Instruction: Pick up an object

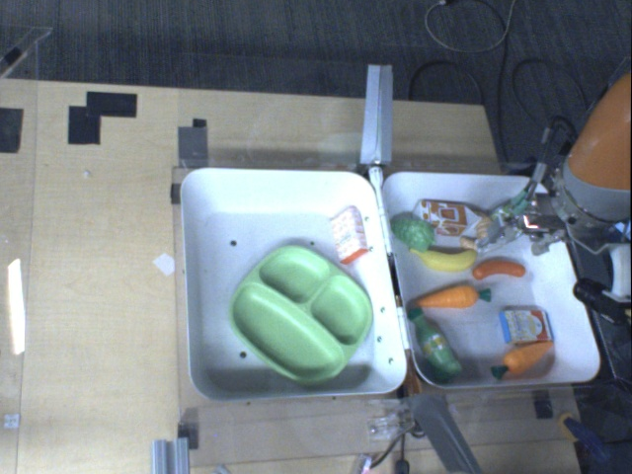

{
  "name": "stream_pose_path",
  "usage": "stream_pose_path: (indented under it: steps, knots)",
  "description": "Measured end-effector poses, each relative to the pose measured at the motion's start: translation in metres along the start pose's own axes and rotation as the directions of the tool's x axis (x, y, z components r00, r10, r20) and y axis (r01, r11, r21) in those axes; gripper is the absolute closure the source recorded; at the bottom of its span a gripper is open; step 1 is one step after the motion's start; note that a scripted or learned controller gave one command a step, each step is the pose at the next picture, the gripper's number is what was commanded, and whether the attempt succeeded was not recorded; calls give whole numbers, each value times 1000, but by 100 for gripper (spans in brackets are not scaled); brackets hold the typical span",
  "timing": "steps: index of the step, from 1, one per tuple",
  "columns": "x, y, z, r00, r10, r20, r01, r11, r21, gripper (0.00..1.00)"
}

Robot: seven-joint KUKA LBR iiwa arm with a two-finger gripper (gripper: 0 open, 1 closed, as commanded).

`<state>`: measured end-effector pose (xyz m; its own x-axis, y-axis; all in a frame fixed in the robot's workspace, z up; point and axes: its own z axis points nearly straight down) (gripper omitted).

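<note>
— Fingers of the gripper (506,221): can you tell how they stand?

— No, I cannot tell. The metal parts at the tip are small and blurred. They hang over the far part of the right bin (589,363), near a brown and white carton (446,217). I see nothing between them.

— Then describe the rest, from big to small.

— The bench (89,294) is pale wood with a smooth, flat top. On it are two shallow white bins with rounded corners, side by side, and the left bin (212,265) is the wider one. In this bin lies a light green divided plate (301,310), smooth plastic, rounded, with three hollow parts. Just beside its far edge, against the bin wall, lies a small red and white packet (347,234).

— And the arm?

— The arm (602,156) enters from the right, with a rounded orange part above grey.

— What could it pick up?

— All of this is in the right bin. Near the carton is a bumpy green toy vegetable (413,232), touching a curved yellow banana (444,260). Beside the banana is a red sausage shape (500,269). In the middle lies an orange carrot (452,298) with a green end. Toward the near edge are a dark green bottle (434,349), a small blue and orange box (523,325) and a second, smaller orange carrot (523,359).
</note>
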<state>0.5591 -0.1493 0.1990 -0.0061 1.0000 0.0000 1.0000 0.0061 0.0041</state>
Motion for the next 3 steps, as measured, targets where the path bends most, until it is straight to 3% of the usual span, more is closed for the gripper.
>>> stream_pose_path:
  steps: [1, 2, 3]
  knots:
    - [32, -21, 108, 992, -125, 1, 125, 992, -5, 0]
    - [33, -19, 96, 992, -126, 0, 126, 992, -11, 100]
    - [111, -3, -32, 990, -144, 0, 144, 990, -3, 100]
